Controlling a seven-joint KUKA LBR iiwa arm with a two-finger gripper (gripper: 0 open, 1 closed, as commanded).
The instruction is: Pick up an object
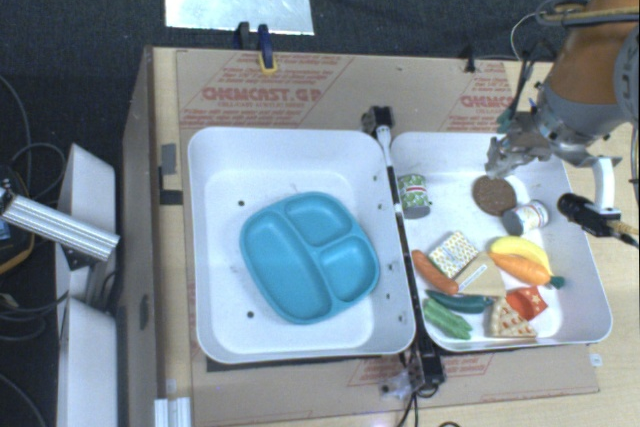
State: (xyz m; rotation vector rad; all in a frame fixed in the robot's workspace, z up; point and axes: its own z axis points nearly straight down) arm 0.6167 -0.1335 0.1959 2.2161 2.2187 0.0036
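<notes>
Camera view: we read the bench from left to right
Left bin (215, 245): we see a blue divided tray (308, 255) lying flat in it, nothing else
Right bin (590, 300): we count a small green-labelled can (413, 194), a carrot (434, 272), a checkered packet (453, 252), a green pod (446, 316), a pizza slice (507, 318), a brown round cookie (493, 194), a banana (520, 249) and a white cup (527, 216), all resting on the floor
Gripper (503, 153): we place it just above the cookie's upper edge; we cannot tell how its claw stands
Done so far: we judge nothing is lifted yet
Left to do: close on an object, likely the cookie, and raise it clear
</notes>
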